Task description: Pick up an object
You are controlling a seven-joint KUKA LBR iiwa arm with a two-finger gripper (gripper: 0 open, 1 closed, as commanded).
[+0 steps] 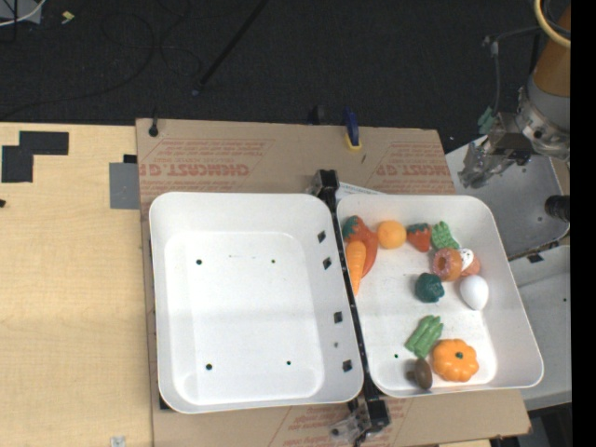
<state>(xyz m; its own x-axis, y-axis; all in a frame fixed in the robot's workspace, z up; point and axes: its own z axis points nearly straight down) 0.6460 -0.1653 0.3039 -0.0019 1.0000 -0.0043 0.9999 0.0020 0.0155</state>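
Note:
The right bin [507, 259] holds several toy foods: an orange carrot [358, 254], an orange ball [391, 235], a red and green piece [430, 237], a pinkish round toy [453, 264], a dark teal lump [429, 288], a white egg [474, 292], a green pod [426, 334], an orange pumpkin [455, 359] and a small brown piece [421, 373]. My gripper [482, 159] hangs at the far right, beyond the bin's back right corner, well above the toys. It holds nothing that I can see.
The left bin [168, 277] sits beside the right one on a brown cardboard sheet [261, 161]. A black clip strip [337, 277] joins the two bins. A blue clamp [352, 130] stands at the cardboard's back edge. Wooden bench lies to the left.

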